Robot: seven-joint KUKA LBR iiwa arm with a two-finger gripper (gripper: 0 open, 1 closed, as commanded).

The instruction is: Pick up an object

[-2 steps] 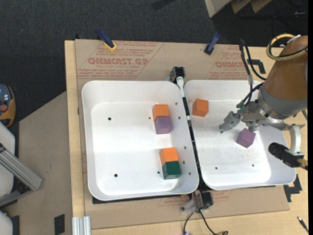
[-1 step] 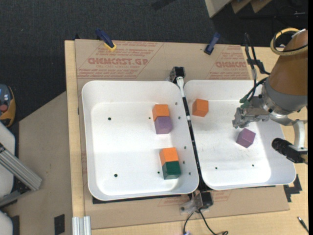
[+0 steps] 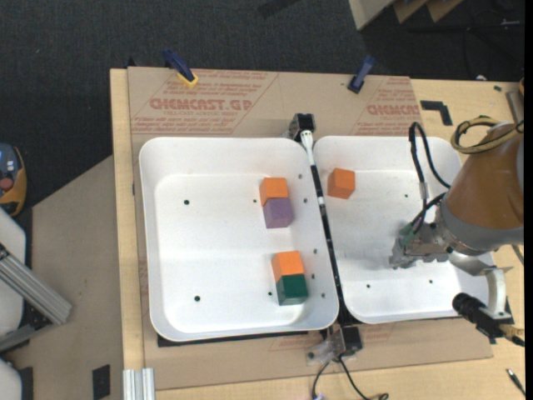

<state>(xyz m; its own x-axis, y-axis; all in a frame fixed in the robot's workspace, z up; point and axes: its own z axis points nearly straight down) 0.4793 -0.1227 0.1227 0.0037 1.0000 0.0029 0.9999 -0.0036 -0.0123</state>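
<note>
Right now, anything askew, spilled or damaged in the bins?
Nothing stands out. Left bin holds an orange block touching a purple block, and another orange block touching a green block. Right bin holds a lone orange block; the gripper is low over its floor.

The arm [image 3: 491, 198] is cut off by the right edge and hides part of the right bin [image 3: 375, 307].

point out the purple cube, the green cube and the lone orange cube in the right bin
purple cube [image 3: 279, 213], camera view, its top face
green cube [image 3: 292, 288], camera view, its top face
orange cube [image 3: 341, 183], camera view, middle of its visible face
</note>
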